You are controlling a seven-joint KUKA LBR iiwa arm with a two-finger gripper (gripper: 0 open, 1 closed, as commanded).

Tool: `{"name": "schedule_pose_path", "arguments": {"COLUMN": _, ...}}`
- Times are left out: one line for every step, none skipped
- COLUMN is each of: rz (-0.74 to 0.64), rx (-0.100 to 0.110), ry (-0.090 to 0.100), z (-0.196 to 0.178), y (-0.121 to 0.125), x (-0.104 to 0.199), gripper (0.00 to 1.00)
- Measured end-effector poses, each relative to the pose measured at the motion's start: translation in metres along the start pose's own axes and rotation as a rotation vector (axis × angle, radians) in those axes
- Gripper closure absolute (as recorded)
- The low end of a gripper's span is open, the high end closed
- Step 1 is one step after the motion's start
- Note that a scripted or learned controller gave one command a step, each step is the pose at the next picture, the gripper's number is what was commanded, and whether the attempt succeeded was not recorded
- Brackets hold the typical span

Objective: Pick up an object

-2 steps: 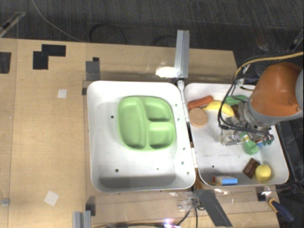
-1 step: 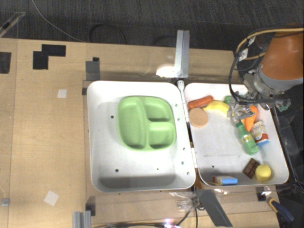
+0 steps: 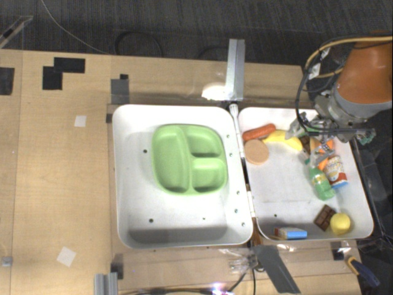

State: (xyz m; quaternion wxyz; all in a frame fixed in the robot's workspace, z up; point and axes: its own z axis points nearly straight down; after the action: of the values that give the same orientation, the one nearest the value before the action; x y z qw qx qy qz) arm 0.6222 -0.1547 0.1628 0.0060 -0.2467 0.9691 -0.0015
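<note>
Two shallow white plastic bins [image 3: 132, 220], smooth with a soft sheen, sit on a pale matt wooden bench [image 3: 55, 183]. A green divided plastic tray [image 3: 187, 158] looks smooth and matt. A brushed grey metal bracket [image 3: 235, 69] stands between the bins.

A tray [image 3: 187, 158] lies in the left bin [image 3: 132, 223], while the right bin [image 3: 276, 211] holds a sausage [image 3: 260, 131] and disc [image 3: 256, 153] far left, a bottle [image 3: 321, 184] right, and a ball [image 3: 340, 224] near right.
</note>
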Motion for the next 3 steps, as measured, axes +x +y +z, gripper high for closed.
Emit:
{"name": "schedule_pose_path", "arguments": {"rz": -0.075, "rx": 0.003, "ry": -0.001, "z": 0.073, "y": -0.031, "x": 0.024, "gripper": 0.0}}
{"name": "schedule_pose_path", "arguments": {"rz": -0.154, "rx": 0.002, "ry": 0.0, "z": 0.073, "y": -0.004, "x": 0.042, "gripper": 0.0}}
{"name": "schedule_pose_path", "arguments": {"rz": -0.05, "rx": 0.002, "ry": -0.002, "z": 0.073, "y": -0.007, "x": 0.056, "gripper": 0.0}}
